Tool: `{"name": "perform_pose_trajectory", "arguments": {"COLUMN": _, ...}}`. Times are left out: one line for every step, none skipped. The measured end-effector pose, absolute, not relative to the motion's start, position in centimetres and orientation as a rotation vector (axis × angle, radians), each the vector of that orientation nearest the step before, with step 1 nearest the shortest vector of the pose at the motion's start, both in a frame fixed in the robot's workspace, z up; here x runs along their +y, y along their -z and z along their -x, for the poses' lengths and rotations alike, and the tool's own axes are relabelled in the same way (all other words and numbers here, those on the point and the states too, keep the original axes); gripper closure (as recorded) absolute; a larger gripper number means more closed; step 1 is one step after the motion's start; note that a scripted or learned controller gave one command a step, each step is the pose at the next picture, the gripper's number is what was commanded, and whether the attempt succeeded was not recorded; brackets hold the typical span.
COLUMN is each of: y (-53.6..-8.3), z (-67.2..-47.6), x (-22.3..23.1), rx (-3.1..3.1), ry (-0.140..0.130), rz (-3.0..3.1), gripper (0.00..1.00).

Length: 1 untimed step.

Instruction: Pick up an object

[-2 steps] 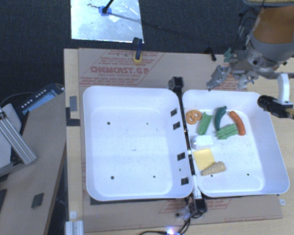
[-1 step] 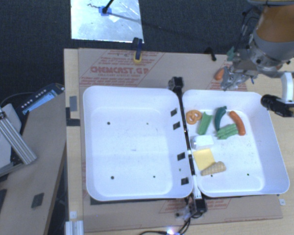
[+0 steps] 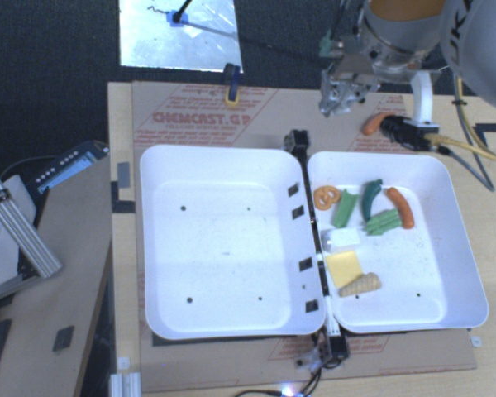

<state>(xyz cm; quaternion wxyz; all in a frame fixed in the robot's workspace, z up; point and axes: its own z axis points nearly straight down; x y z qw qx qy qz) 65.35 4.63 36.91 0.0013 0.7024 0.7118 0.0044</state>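
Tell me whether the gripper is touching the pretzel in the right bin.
Apart. The camera view shows the gripper over the bench beyond the right bin's far rim, while the pretzel lies inside the bin, with rim and white floor between them.

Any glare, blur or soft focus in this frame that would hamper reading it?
Camera view: glare on the shiny sheet at top; the gripper looks slightly soft; the items in the right bin are evenly lit, with faint shadows.

The arm (image 3: 446,15) is cut off by the top and right edges; the gripper (image 3: 341,98) is too blurred to read.
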Motion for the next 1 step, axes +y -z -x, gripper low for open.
{"name": "perform_pose_trajectory", "arguments": {"y": -54.63, "z": -64.45, "x": 6.90, "rx": 2.221, "ry": -0.027, "rz": -2.203, "gripper": 1.00}}
